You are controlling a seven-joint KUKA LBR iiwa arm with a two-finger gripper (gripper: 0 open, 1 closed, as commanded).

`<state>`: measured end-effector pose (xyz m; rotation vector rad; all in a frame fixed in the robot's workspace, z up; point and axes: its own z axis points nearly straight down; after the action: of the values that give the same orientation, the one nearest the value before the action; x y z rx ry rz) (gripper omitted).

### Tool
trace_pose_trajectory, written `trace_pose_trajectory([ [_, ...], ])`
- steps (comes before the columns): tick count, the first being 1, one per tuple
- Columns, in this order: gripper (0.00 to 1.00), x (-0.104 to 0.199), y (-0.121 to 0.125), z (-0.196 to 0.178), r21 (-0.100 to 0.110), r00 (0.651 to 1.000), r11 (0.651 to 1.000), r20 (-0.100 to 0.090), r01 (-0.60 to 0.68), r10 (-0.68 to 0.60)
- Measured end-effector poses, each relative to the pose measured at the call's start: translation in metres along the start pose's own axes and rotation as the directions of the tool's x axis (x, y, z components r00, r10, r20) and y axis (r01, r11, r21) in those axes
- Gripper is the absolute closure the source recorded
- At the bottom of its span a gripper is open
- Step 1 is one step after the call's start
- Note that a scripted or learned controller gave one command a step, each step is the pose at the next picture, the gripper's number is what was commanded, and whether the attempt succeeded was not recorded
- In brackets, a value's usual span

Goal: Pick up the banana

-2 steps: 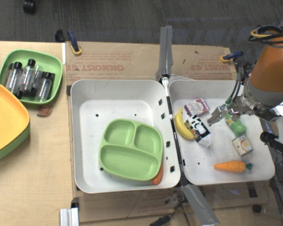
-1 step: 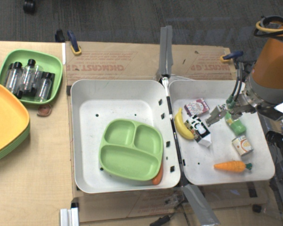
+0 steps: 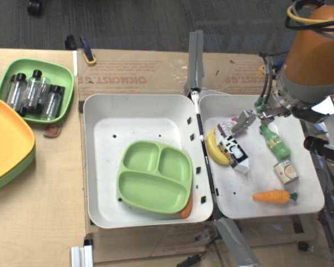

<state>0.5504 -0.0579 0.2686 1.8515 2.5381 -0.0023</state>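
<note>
**Camera view: banana lay untouched in right bin**

The gripper (image 3: 240,122) hovered over the right bin (image 3: 312,202), jaw state impossible to tell. The banana (image 3: 214,147) lay by the bin's left wall, touching a small carton (image 3: 234,152).

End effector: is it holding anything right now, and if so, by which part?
Nothing is held. The end effector hangs over the right bin with no object between its fingers; the banana lies apart from it by the bin's left wall.
</note>
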Motion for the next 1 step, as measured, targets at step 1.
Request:
trace_pose_trajectory([
  [1, 0.00, 0.0197, 0.0098, 0.0028, 0.001, 0.995, 0.995, -0.001, 0.097, -0.097],
])
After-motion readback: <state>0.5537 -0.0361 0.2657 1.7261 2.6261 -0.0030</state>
